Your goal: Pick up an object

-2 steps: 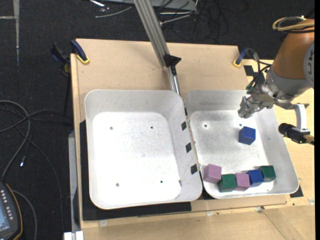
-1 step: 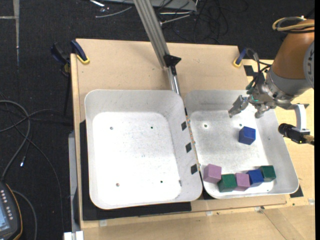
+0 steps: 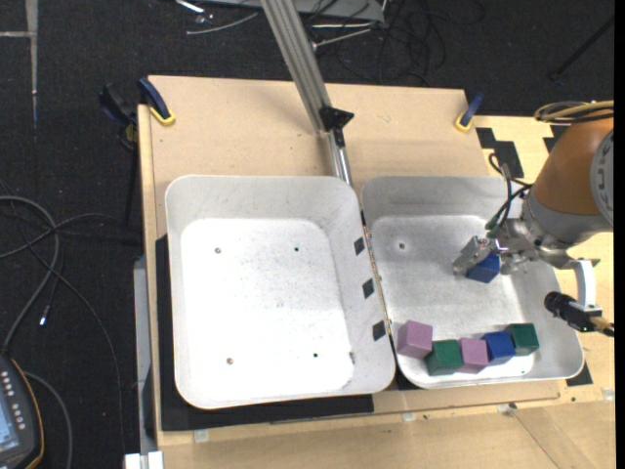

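Observation:
My gripper (image 3: 478, 263) reaches into the right bin (image 3: 420, 203) from the right, near the bin's middle right. A small blue block (image 3: 484, 271) sits between its grey fingers (image 3: 470, 256), and the gripper is shut on it. Along the bin's front edge lies a row of blocks: a purple one (image 3: 415, 337), a dark green one (image 3: 445, 356), a pink-purple one (image 3: 474, 352), a blue one (image 3: 500, 345) and a green one (image 3: 524, 337).
The left bin (image 3: 195, 203) lies beside the right one on the wooden bench (image 3: 244, 125). A slanted metal pole (image 3: 298, 52) comes down to the back edge between the bins. Clamps sit at the bench's back corners.

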